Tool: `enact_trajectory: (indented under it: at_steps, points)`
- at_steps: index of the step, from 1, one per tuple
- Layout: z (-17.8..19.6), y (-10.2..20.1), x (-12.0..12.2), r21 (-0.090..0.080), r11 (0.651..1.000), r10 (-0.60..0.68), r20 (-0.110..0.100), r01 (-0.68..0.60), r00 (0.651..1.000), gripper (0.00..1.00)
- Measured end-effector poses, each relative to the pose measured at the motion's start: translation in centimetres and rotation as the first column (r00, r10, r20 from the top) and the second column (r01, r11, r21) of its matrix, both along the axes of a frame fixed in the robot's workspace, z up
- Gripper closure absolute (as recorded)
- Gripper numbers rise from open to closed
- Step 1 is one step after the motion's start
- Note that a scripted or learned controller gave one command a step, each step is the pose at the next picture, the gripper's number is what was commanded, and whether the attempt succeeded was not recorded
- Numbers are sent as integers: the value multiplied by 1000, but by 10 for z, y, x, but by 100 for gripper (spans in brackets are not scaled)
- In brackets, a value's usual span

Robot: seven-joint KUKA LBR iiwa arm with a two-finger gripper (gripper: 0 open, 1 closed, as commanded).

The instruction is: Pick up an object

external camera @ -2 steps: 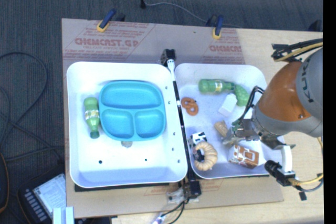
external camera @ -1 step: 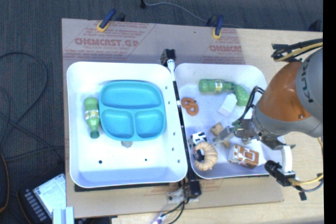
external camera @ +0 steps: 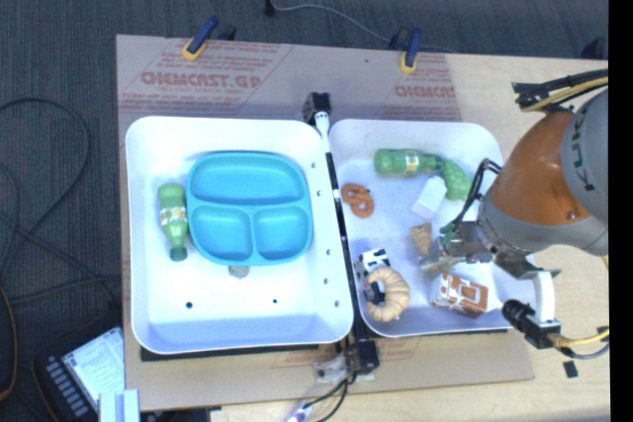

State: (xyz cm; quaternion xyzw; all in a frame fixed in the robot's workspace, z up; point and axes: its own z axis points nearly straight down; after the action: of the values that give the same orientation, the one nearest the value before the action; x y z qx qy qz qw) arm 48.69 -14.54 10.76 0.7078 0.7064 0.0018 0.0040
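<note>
claw [external camera: 442, 255] low in right bin [external camera: 396, 131] at lower right of frame, jaw state cannot be told; crowding by tan piece [external camera: 423, 237] and patterned packet [external camera: 463, 294] risks a glancing, failed grasp.

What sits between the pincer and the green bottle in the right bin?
A small white block lies on the line from the pincer up to the green bottle in the right bin; a tan piece sits just beside the pincer.
</note>
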Motion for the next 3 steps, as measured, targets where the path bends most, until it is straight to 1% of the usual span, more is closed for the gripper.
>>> enact_trajectory:
  at_steps: [1,2,3]
  points:
    - [0,0,0,0,1000,0,0,0,1000,0]
    - [-19,43,-1,-3,1000,0,1,0,1000,0]
    - [-10,43,0,-2,1000,-1,1,1,1000,100]
